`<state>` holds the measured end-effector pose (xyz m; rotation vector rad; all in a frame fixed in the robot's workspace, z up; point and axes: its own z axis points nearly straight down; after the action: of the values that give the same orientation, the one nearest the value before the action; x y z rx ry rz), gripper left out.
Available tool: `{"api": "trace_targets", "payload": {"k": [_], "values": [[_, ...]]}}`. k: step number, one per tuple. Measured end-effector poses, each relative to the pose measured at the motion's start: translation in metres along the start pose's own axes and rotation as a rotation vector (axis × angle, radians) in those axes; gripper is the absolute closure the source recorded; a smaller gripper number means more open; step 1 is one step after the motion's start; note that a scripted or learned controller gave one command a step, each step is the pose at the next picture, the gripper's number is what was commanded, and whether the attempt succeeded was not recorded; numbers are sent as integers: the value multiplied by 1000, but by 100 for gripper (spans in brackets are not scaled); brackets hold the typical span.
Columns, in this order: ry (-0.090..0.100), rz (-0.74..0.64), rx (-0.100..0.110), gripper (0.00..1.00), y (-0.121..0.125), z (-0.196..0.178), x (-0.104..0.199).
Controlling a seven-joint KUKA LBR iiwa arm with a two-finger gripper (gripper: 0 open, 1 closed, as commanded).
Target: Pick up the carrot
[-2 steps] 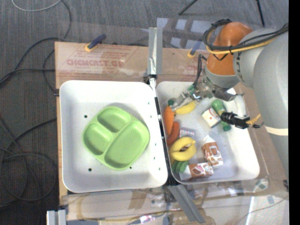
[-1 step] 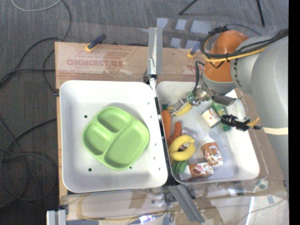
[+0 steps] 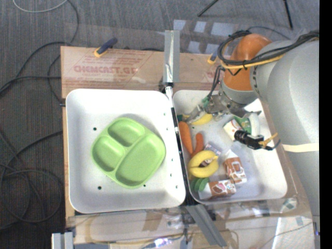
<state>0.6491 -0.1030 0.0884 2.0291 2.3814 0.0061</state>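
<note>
A dark grey carpet (image 3: 129, 9) lies around the tabletop (image 3: 104, 69), with black cables looping over it at the left and top. The tabletop is brown board with faded red lettering along its far edge, and a yellow-and-blue clamp (image 3: 105, 46) grips that edge near the far left corner.

The arm (image 3: 295, 102) fills the right side, its grey body cut off by the frame and its orange band (image 3: 248, 53) ringed by black cable. It covers the right bin's far right corner and much of its right wall.

The left bin (image 3: 78, 191) holds a green divided plate (image 3: 129, 152), sitting near its middle.

The right bin (image 3: 270, 191) holds a crowd of small things. The hand (image 3: 210, 108) is low over the bin's far end, largely hidden under the wrist, so I cannot tell whether it is clenched or released; nothing is visibly held.

The carrot (image 3: 185, 136) lies against the right bin's left wall, its long axis running from the far end toward the near end. Which end is the tip is hard to make out. A shorter orange piece (image 3: 199, 141) lies just beside it on the right. A yellow banana (image 3: 203, 162) curls near the bin's centre, touching a green item (image 3: 199, 184) toward the near edge. Two brown cartons (image 3: 228, 179) lie near the near right corner. A smaller yellow piece (image 3: 203, 120) lies close to the hand.
</note>
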Motion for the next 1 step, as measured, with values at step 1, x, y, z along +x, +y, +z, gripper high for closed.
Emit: {"api": "trace_targets", "payload": {"k": [1], "values": [[4, 408, 2, 0, -67, -1, 13]]}}
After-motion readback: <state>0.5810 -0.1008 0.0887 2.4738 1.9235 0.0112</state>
